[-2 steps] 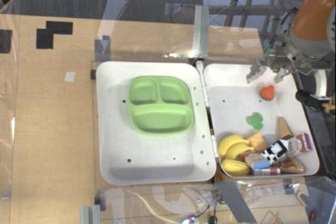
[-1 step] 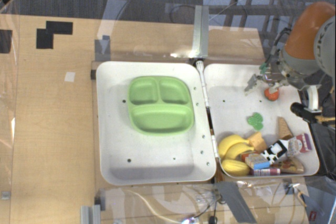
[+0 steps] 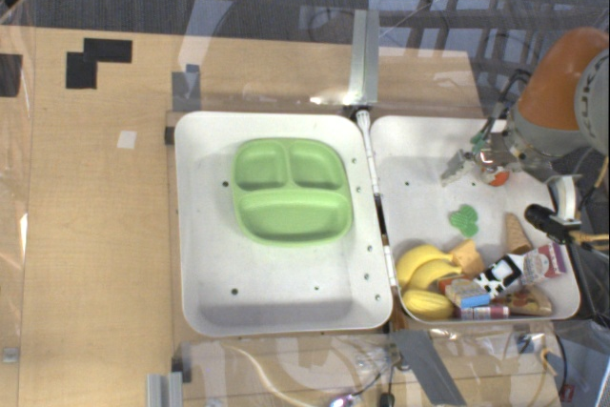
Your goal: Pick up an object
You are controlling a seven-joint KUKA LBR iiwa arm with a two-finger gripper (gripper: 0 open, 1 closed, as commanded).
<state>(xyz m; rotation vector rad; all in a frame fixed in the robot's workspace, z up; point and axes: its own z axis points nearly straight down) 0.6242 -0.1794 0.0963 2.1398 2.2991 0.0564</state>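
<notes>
The end effector [image 3: 467,162] hangs over the upper part of the right bin [image 3: 419,143], and its thin fingers seem spread apart with nothing between them, though they are small in this view. The task names no one object, so the choice is open. Most of the things lie crowded in the lower right corner of that bin: a bunch of yellow bananas [image 3: 427,279], a tan wedge-shaped piece [image 3: 466,254], a cone-like piece [image 3: 516,230], a black and white checkered block [image 3: 498,274], and some small packets [image 3: 545,260] which I cannot read. Alone on the bare floor of the bin, near the end effector, lies a small green piece [image 3: 464,220]. I judge it to be the easiest candidate, because nothing touches it and the fingers can come down on both sides. It looks light and flat, maybe soft plastic or rubber, so it could slip out or stay too low for a firm hold; a grasp across its narrow width seems best. The bananas look like toys, smooth and curved, so they would probably roll between the fingers. The left bin [image 3: 205,234] holds a green divided plate [image 3: 291,189], wide and shallow, graspable only at the rim. Both bins rest on the tabletop [image 3: 86,205].
</notes>
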